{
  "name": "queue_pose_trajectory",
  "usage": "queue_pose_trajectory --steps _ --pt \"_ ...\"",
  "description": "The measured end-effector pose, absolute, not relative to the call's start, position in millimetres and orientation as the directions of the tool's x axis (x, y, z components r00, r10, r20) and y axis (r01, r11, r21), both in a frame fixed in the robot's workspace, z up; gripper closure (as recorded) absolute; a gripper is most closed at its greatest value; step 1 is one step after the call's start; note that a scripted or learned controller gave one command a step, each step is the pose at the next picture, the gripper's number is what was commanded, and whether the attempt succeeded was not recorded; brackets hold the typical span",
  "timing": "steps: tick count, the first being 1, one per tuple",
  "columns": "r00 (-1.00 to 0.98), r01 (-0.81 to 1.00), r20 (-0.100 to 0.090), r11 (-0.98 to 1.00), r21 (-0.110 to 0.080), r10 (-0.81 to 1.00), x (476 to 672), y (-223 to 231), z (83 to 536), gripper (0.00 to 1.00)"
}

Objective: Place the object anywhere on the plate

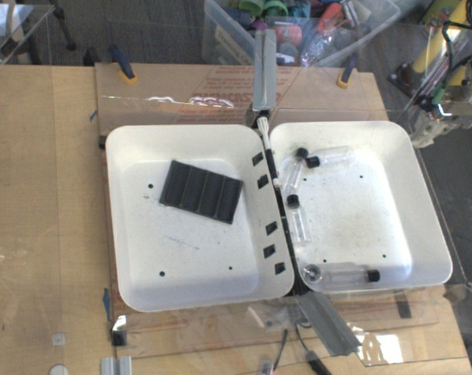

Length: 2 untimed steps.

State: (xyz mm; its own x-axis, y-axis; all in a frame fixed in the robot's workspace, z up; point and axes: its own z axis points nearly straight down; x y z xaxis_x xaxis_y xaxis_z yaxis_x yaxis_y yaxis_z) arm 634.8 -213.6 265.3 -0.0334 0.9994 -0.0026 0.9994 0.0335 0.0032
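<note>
**Black plate in one bin, clear tubes in the other**

The left bin (126, 280) has a dark ribbed plate (202, 191) lying flat, a bit tilted. The right bin (400, 147) holds a few clear tubes with black caps (294, 180) along its left side, plus one (341, 274) near the front edge. The arm (439, 92) sits at the far right edge, mostly cut off, so can't tell how its gripper stands.

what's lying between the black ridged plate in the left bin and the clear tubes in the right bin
In the camera view, between the black plate and the clear tubes run the bins' adjoining rims, carrying a row of small black clips.
</note>
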Motion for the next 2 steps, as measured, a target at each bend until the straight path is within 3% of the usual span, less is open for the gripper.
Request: queue_pose_trajectory --steps 1,2 --pt "-0.034 0.999 -0.002 0.034 0.003 0.999 634.8 -213.1 265.0 0.00" --pt "-0.034 0.999 -0.002 0.034 0.003 0.999 634.8 -213.1 265.0 0.00"
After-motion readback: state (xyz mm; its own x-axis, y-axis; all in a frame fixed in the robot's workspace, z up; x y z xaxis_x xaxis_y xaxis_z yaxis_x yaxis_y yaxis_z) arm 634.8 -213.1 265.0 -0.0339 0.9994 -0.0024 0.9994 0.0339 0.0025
